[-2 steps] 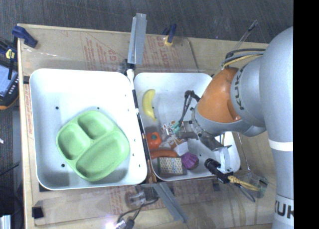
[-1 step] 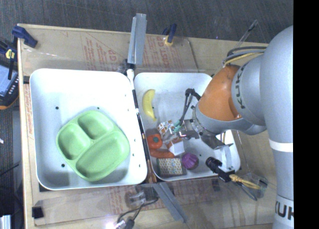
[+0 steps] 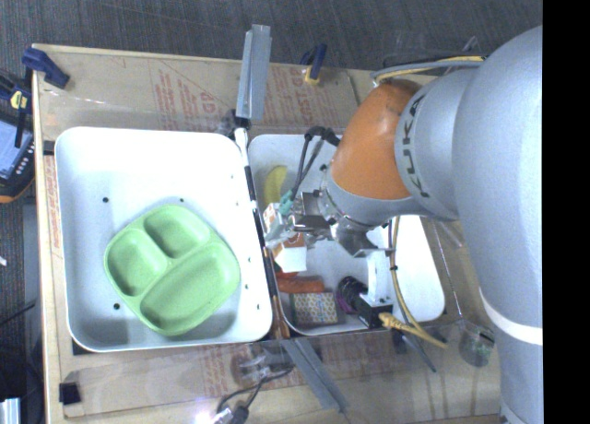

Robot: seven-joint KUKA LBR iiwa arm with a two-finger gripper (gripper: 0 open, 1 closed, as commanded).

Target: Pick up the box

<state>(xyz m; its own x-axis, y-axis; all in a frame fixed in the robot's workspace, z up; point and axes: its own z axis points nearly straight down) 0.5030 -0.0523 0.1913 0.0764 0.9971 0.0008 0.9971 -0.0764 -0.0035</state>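
So this looks like the reach-in part of the pick. The arm (image 3: 406, 155) is hanging low over the right bin (image 3: 277, 147), and the gripper (image 3: 288, 225) sits over that bin's left side, close to the wall it shares with the other bin. From this angle I honestly can't tell if the gripper is open or closed, there's too much wrist hardware and clutter around it, and nothing is visibly held. The box (image 3: 315, 307), which I'm taking to be the small patterned one, is lying flat in the right bin near its front edge, a bit in front of the gripper rather than right under it. Just beside it, toward the gripper, there's an orange-red item (image 3: 300, 282), touching or nearly so, so it's a crowded spot. Further back in the same bin there's a yellowish thing (image 3: 276, 182), maybe a banana, hard to say. The left bin (image 3: 83, 229) holds a green divided plate (image 3: 172, 268) sitting toward its front. My guess is the next move needs the gripper to shift toward the front edge, line up over the box and come straight down without snagging the orange-red item or the bin wall. That's tight, so I could see it grabbing the wrong thing.
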